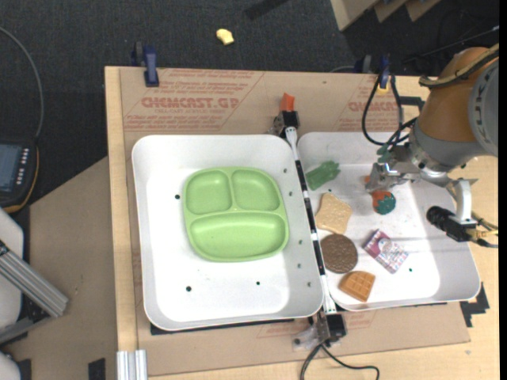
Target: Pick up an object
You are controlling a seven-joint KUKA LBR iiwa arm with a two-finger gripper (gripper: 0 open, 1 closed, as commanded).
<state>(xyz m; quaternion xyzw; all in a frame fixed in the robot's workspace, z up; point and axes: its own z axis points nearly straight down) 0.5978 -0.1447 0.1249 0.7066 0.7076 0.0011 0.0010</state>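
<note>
the tool [383,182] hangs at right centre of the frame, just above a small red-green ball [385,203]; cannot tell its grip state.

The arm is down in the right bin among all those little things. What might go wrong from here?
1. The gripper sits just above a small red and teal object; being small and rounded, it might slip or roll away.
2. The food pieces lie close together: the tan cracker touches the brown round cookie, so a grab there might nudge a neighbour.
3. The black cable loops beside the wrist and might snag.
</note>
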